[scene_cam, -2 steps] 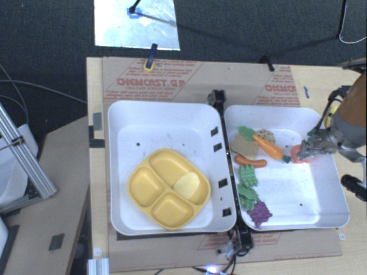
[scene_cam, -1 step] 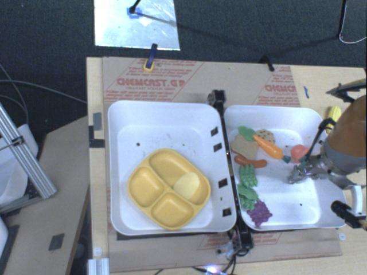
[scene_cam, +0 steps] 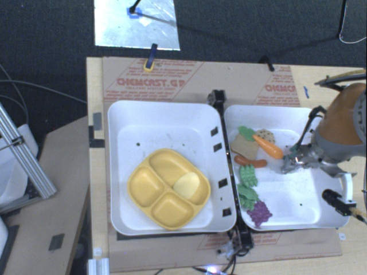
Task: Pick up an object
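Note:
The right bin [scene_cam: 298, 211] holds several toy foods along its left side: an orange carrot [scene_cam: 268, 146] with a green top, a tan bread slice [scene_cam: 245, 147], a cookie [scene_cam: 265, 135], a red sausage [scene_cam: 251, 162], green leafy pieces [scene_cam: 248, 185] and a purple grape cluster [scene_cam: 260, 212]. My gripper [scene_cam: 288, 165] hangs low in the right bin, just right of the carrot's tip and the sausage. Nothing shows between it and the bin floor.
The left bin [scene_cam: 132, 125] contains a yellow divided plate [scene_cam: 168, 188]. The arm's orange band [scene_cam: 344, 119] and grey wrist cover the right bin's right edge. A black divider with clips [scene_cam: 221, 148] runs between the bins. Bare bin floor lies right of the grapes.

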